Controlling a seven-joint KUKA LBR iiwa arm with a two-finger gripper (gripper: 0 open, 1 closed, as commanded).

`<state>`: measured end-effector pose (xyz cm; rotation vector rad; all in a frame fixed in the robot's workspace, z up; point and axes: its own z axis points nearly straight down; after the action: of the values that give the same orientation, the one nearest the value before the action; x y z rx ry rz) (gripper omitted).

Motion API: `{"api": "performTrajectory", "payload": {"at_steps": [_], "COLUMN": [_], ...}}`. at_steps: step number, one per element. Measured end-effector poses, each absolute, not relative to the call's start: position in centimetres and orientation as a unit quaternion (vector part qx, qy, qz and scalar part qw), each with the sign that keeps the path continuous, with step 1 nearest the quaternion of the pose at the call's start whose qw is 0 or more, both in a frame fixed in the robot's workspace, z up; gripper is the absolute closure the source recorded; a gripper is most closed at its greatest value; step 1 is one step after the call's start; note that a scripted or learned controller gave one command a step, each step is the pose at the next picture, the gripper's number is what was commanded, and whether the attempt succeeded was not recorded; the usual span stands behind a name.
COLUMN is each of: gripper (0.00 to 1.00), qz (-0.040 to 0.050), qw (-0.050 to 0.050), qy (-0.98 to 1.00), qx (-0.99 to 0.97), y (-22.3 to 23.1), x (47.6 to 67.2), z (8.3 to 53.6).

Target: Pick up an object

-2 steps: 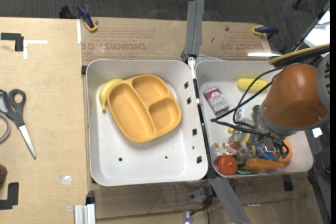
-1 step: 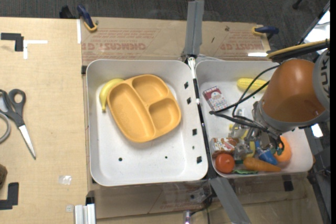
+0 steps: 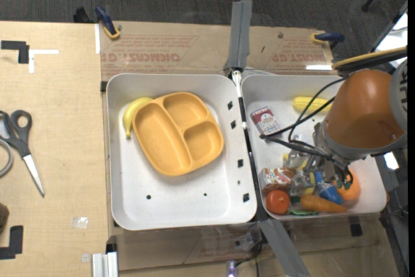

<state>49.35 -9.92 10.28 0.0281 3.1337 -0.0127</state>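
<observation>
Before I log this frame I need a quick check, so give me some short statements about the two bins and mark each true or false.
1. The yellow divided plate lies in the left bin. True.
2. A banana pokes out from under that plate's left edge. True.
3. The tomato sits in the left bin. False: it is in the right bin, near its front left corner.
4. The scissors lie inside the right bin. False: they lie on the bench, left of both bins.

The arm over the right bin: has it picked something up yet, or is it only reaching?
Nothing looks lifted yet. The arm is down over the right bin, its end effector among the toys near the tomato and carrot. Its grip is hidden, so grasping and lifting remain.
</observation>
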Motion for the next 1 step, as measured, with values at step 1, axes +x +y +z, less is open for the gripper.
{"api": "performTrajectory", "payload": {"at_steps": [1], "gripper": [1.00], "qz": [-0.0042], "qw": [0.006], "qy": [1.000], "qx": [0.008], "y": [-9.90], "x": [49.50], "z": [11.19]}}
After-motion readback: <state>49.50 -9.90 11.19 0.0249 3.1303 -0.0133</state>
